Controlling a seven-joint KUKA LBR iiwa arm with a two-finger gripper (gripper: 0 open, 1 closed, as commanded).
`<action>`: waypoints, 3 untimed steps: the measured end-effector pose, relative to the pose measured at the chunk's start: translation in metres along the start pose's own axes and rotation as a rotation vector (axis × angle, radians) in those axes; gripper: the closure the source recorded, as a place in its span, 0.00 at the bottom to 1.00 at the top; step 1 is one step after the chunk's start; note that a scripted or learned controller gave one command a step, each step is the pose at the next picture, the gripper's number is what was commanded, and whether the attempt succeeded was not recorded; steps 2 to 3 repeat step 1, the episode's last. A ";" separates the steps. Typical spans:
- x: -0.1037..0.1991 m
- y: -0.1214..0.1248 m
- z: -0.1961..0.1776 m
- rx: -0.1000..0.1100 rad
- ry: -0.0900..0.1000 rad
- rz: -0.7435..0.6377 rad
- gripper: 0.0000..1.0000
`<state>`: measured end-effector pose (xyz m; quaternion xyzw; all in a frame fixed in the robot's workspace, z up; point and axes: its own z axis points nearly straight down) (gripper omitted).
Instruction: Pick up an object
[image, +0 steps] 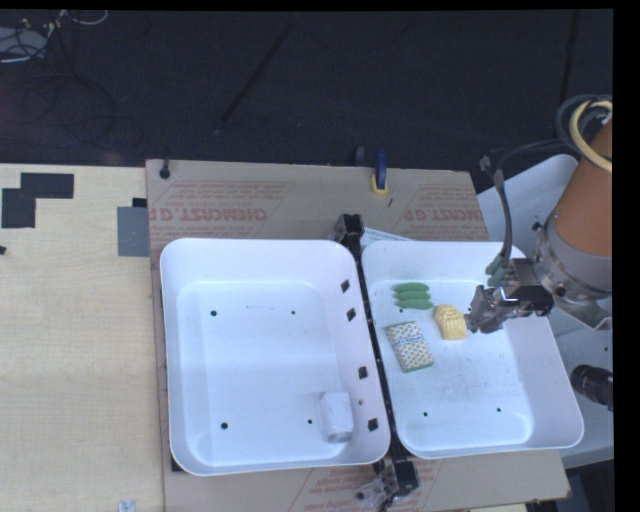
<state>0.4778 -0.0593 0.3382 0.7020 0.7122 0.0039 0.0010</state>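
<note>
Contact is judged near: the claw (484, 312) is seen just beside the small yellow ridged block (450, 322) in the right white bin (540, 425), its opening impossible to tell. Centring over the block is advised before closing.

- Yellow ridged object (450, 322): lies in the right bin, near its middle, just beside the pincer (480, 318).
- Green object (412, 295): flat, just up-left of the yellow one.
- Patterned packet (409, 346): tilted, below the green one.
- Pale whitish object (336, 415): left bin, near its lower right corner.
</note>
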 end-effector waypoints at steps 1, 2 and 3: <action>-0.064 0.000 0.037 0.013 -0.004 0.019 1.00; -0.064 0.000 0.037 0.013 -0.004 0.019 1.00; -0.064 0.000 0.037 0.013 -0.004 0.019 1.00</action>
